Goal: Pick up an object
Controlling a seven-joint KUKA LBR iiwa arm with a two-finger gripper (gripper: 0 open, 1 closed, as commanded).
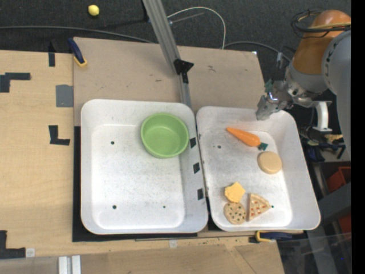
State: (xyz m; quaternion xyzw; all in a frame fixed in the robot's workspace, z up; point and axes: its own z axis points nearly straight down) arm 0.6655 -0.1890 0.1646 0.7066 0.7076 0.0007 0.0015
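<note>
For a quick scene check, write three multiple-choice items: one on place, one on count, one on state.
1. Where is the green bowl?
A. left bin
B. right bin
C. bare bench

2. How many items lie in the right bin?
A. two
B. five
C. eight

3. How does the carrot stand to the end effector?
A. clamped in it
B. lying apart in the bin
C. hanging from it

Key: 1 A, it sits at the left bin's upper right. 2 B: carrot, round biscuit, cheese piece, cookie, pizza slice. 3 B, bin floor shows between them.
</note>
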